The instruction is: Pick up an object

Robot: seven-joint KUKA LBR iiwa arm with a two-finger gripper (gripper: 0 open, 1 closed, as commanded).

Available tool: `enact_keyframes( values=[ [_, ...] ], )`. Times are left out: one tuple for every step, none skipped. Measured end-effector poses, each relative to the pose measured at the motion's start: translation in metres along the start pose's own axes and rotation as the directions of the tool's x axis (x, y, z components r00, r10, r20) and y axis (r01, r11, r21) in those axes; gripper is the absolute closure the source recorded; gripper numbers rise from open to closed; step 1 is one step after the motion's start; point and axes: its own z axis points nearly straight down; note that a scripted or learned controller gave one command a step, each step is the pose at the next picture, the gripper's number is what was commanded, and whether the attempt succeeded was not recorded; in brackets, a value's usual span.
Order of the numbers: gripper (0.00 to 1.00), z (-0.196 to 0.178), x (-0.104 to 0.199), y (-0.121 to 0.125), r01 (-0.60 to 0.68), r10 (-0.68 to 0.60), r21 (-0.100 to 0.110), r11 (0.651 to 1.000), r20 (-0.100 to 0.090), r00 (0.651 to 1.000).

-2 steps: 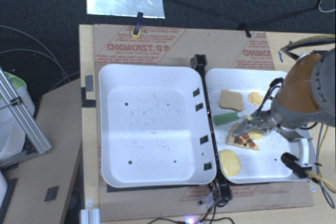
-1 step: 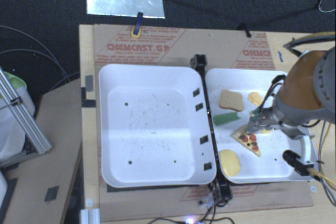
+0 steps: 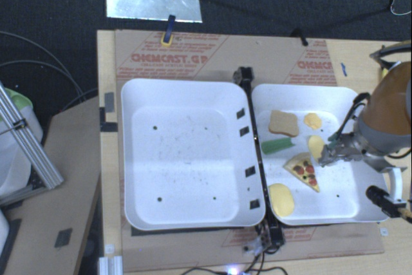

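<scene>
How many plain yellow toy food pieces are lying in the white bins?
3, all in the right white bin: a small round one by the far wall, one mid-bin by the gripper, one near the front. Others may hide under the arm.

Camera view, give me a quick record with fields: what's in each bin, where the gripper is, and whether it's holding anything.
left bin: no toys seen inside
right bin: bread slice, green piece, pizza slice, yellow round piece, two small yellow pieces and
gripper: low in the right bin, beside the pizza slice and the lower small yellow piece
held object: nothing seen between its fingers
arm: enters from the right
</scene>
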Motion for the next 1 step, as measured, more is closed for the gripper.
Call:
enact_keyframes(
  values=[
    [1.0, 0.0317, 0.0185, 0.0236, 0.006, -0.006, -0.002, 1.0, 0.0, 1.0]
  ],
)
